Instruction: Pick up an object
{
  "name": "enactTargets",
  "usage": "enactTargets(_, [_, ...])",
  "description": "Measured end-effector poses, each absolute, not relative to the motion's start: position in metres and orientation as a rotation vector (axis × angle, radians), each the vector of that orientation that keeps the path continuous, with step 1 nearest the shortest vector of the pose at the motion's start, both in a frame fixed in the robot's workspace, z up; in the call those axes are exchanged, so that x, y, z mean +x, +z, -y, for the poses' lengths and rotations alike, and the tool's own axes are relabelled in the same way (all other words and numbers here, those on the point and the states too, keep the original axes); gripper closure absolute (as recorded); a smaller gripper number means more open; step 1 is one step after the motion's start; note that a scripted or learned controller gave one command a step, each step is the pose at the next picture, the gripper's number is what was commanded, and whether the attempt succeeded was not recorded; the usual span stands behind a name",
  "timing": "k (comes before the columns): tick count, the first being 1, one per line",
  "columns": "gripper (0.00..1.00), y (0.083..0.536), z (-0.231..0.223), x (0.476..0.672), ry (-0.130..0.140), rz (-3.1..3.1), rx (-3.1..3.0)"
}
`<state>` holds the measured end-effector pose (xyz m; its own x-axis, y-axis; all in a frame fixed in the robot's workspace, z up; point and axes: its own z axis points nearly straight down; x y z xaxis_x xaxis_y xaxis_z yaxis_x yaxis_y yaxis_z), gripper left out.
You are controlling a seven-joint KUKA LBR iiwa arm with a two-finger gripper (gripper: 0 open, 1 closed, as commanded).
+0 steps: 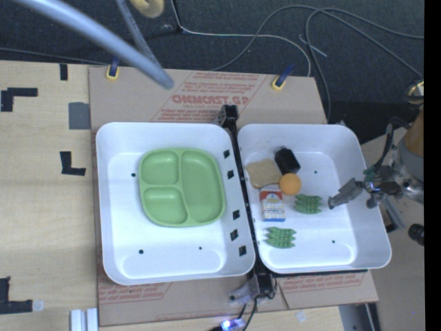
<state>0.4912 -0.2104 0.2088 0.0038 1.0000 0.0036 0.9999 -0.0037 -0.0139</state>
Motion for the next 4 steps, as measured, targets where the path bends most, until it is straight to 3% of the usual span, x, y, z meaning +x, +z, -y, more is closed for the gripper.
enactTargets(1, [0.00, 0.216, 0.210, 0.494, 0.002, 2.221, -2.220])
enactTargets(3, [0.00, 0.103, 0.197, 0.503, 0.005, 2.219, -2.217])
enactTargets(4, [0.00, 0.085, 0.197, 0.503, 0.003, 2.223, -2.221])
